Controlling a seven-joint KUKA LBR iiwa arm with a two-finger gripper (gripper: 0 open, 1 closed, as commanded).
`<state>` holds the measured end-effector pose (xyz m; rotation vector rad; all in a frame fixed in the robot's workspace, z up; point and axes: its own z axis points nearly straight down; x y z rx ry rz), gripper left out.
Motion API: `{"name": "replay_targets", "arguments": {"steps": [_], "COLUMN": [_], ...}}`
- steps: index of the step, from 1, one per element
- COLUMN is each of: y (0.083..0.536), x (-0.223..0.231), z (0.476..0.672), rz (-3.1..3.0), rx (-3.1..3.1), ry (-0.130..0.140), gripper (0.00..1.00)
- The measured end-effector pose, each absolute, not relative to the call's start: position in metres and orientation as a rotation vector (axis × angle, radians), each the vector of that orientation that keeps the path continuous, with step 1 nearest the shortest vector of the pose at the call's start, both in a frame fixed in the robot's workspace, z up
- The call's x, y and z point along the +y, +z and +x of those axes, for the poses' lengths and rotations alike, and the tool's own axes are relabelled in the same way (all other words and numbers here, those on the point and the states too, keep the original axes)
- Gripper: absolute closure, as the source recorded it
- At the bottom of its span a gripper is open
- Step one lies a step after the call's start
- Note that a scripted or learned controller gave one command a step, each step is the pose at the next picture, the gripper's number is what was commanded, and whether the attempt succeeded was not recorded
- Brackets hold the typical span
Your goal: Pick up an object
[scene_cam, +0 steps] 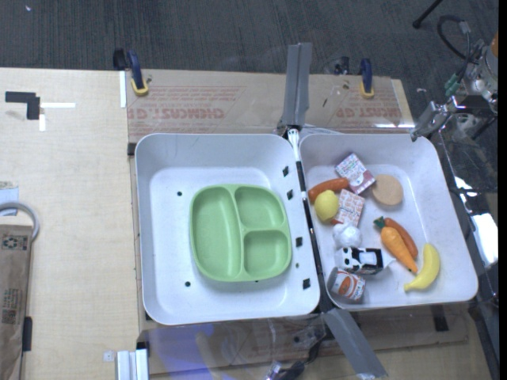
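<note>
The right bin (444, 172) holds several small objects. A red-and-white packet (352, 170) lies near its back, with a round tan disc (387, 190) to the right of it. An orange sausage-shaped piece (328, 187) touches a yellow lemon (326, 204), and a second packet (349, 208) sits beside the lemon. Below them are a white lump (346, 233), a black-and-white toy (362, 260) and a tipped can (346, 285). A carrot (396, 242) and a banana (424, 267) lie toward the bin's right front.
The left bin (158, 172) holds a green divided plate (239, 232). A grey divider post (298, 85) stands behind the seam between the bins. Two clamps (136, 76) (365, 77) hold the board at the back. Cables and metal hardware (463, 93) sit at the far right.
</note>
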<state>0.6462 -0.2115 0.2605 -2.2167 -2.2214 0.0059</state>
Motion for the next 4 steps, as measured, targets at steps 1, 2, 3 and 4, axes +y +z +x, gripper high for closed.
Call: {"name": "replay_targets", "arguments": {"steps": [1, 2, 3, 4], "y": [0.153, 0.099, 0.110, 0.189], "x": [-0.134, -0.113, -0.113, -0.027], "z": [0.650, 0.645, 0.647, 0.653], "rz": [-2.056, -2.067, -2.067, -2.034], "rx": [-2.370, -2.383, -2.381, -2.391], "ry": [0.005, -0.009, -0.012, 0.006], "gripper": [0.00, 0.00, 1.00, 1.00]}}
